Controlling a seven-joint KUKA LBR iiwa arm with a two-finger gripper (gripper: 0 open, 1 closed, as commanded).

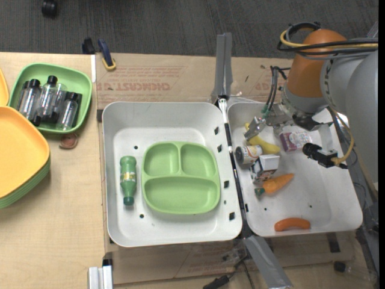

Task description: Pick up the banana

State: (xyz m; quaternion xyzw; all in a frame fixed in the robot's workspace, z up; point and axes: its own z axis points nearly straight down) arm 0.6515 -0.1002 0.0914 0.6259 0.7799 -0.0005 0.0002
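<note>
Nearest my camera, an orange sausage (pixel 292 224) lies at the front of the right bin (pixel 343 212), with a carrot (pixel 278 183) behind it. From my seat the gripper (pixel 257 127) hangs over the bin's back left part. Yellow banana (pixel 265 144) lies just below and in front of the fingertips, beside a small can (pixel 246 154). I cannot tell how wide the jaws stand, nor see anything between them. Left bin (pixel 114 179) bears a green divided plate (pixel 180 178) and green bottle (pixel 127 179).

banana (pixel 265 144) half hidden beneath the end effector (pixel 257 127)
</note>
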